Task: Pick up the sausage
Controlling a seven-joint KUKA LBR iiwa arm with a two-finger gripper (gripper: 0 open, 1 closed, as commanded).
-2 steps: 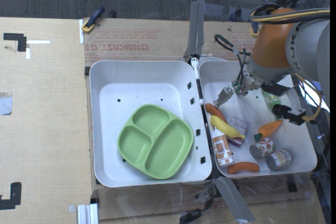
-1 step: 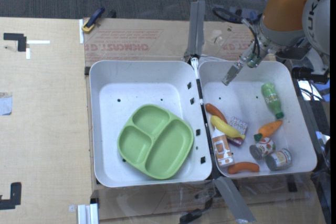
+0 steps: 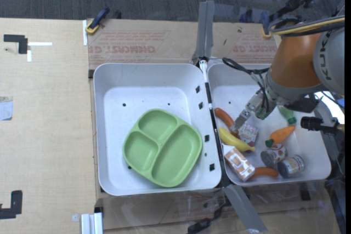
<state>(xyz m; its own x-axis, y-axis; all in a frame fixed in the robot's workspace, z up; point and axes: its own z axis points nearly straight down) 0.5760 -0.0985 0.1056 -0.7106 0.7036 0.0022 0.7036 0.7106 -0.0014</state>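
From my seat I see the arm (image 3: 299, 60) reaching in from the right, its orange band over the far side of the right bin (image 3: 323, 170), with the tool (image 3: 245, 120) lowered into that bin near its left side. The tool's tip sits right by the sausage (image 3: 224, 115), a reddish-orange link lying at a slant close to the divider between the bins, and just above a small clear packet (image 3: 248, 132); I cannot tell whether the tool is wide or narrow, nor whether it touches the sausage, since the fingers blur into the clutter beneath them. Just below the sausage a banana (image 3: 235, 139) lies diagonally, its far end touching or nearly under the packet. Nearer the front edge of that bin a small boxed item with a red-and-white print (image 3: 239, 164) rests tilted, and an orange stick-shaped piece (image 3: 266, 172) lies beside it along the front wall. To the right, a carrot (image 3: 282, 134) with a green top points toward the middle, two cans (image 3: 282, 161) lie close together below it, and a green item (image 3: 287, 115) sits partly behind the wrist. The left bin (image 3: 109, 118) holds a green divided plate (image 3: 163, 147) with three compartments, set toward the front and slightly turned. Both bins sit side by side on the worktop (image 3: 44, 134), which has a pale wooden surface on the left and a brown cardboard sheet (image 3: 142, 41) behind the bins.
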